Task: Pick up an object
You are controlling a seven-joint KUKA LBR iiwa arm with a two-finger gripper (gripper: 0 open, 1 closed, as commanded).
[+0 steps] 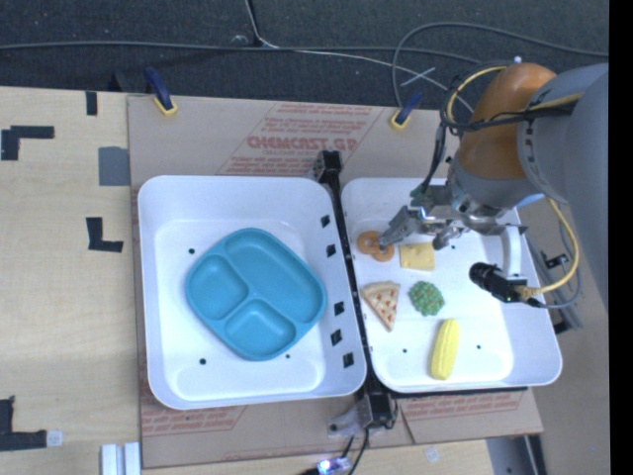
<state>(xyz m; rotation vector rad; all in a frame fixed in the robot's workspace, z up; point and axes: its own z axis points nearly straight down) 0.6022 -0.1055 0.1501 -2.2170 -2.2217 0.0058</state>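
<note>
The right bin (495, 364) holds several toy foods: an orange ring-shaped piece (373, 246), a yellow cheese block (416, 257), a pizza slice (382, 303), a green broccoli (426, 298) and a yellow corn cob (445, 348). My gripper (423, 228) hangs low over the bin's upper middle, just above the cheese block and right of the orange ring. Its fingers (398, 230) are spread apart, and nothing sits between them.
A blue divided plate (254, 292) lies in the left bin (168, 364). A black divider (341, 265) runs between the two bins. Cables and a black fitting (495, 281) hang off the arm over the right bin's right side.
</note>
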